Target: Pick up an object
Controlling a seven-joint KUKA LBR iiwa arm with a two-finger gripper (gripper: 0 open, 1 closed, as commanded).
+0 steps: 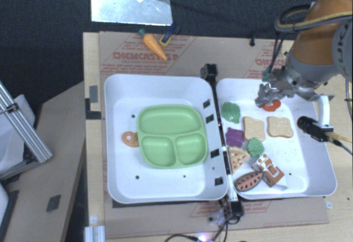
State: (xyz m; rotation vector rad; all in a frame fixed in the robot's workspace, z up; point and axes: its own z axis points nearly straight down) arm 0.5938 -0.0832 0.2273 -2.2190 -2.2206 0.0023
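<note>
The gripper (268, 96) is down in the far part of the right bin (322, 177), directly over a flat red-orange piece (271, 106) that peeks out from under it; whether it is spread or pressed together I cannot tell from this slant, and nothing shows the piece being pinched. That piece looks like a thin toy slice, probably light, stiff plastic, lying flat on the bin floor, so its edge is the only place to take hold of, and a smooth rim could slip out sideways. Just nearer lie two tan bread slices (253, 128) (279, 127), equally flat. To their left sit a green leafy piece (230, 112) and a purple piece (234, 137), both bulkier and likely easier to grasp. Nearer still are a pizza slice (237, 157), a green lump (255, 147) and a brown-and-white block (270, 169). The left bin (118, 97) holds a green divided tray (170, 135) with a small pretzel (130, 139) beside it. A toy carrot (154, 46) lies on the bench beyond.
</note>
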